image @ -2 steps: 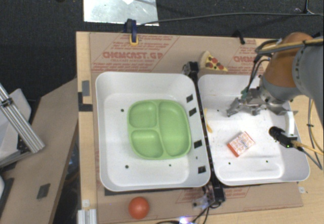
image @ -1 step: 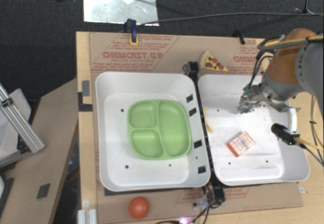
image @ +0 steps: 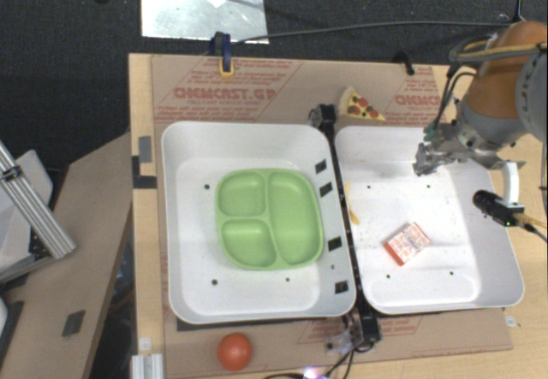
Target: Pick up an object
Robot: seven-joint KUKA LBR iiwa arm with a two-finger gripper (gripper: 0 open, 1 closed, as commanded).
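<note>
Looking from the near edge, an orange ball (image: 235, 351) sits on the bench (image: 154, 300), outside both bins. It could roll away if bumped. A little farther, in the right bin (image: 501, 283), lies a small orange and white box (image: 407, 243). It lies flat and a bit turned, well apart from the bin walls. It looks like the easiest thing to pick up. If the hand comes down off to one side, the box may slide or tip away. The left bin (image: 184, 283) holds a green plate with three parts (image: 269, 218). That plate is wide and low, so it would be hard to pinch.

Farther back, the hand (image: 427, 161) hangs over the far part of the right bin, well apart from the box. I cannot tell if it is open. I see nothing in it. The arm (image: 505, 86) bends in from the right. A toy pizza slice (image: 360, 105) lies on the bench behind the bins.
</note>
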